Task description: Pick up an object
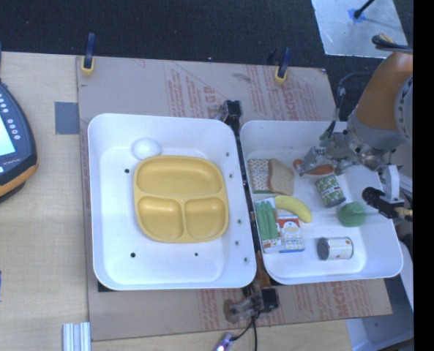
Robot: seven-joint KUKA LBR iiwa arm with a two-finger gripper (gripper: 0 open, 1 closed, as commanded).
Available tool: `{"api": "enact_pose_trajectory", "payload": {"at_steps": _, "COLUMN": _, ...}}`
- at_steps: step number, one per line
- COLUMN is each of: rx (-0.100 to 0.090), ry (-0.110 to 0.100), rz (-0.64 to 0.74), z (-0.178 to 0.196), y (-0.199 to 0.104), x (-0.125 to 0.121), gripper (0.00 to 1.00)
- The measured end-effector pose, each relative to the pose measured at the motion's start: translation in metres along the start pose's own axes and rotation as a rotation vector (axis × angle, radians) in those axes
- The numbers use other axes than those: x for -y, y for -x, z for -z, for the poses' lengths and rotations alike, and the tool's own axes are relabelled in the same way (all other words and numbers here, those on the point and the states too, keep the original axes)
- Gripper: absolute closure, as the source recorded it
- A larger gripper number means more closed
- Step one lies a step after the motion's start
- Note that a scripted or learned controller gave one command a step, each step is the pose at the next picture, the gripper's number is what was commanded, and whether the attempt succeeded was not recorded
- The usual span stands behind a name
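You've got the gripper (pixel 320 159) over the orange-red item (pixel 317 170), long axis left-right; finger state unclear.

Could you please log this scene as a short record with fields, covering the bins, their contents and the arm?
left bin: holds a yellow divided tray and a white ball
right bin: holds bread slice, banana, carton, two cans, green lump
arm: reaches in over the right bin's far right corner
hand: low, by an orange item; grip unclear

No legible txt anywhere.
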State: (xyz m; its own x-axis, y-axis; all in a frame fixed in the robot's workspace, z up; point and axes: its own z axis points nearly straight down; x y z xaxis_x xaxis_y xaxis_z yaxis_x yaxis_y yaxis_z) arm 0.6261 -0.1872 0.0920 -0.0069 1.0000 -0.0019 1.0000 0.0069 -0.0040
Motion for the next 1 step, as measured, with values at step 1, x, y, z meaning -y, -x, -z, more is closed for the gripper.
{"api": "enact_pose_trajectory", "payload": {"at_steps": 1, "rx": -0.003, "ry": 0.001, "rz": -0.002, "z": 0.0001, "y": 0.0244, "x": -0.03, "gripper": 0.0}}
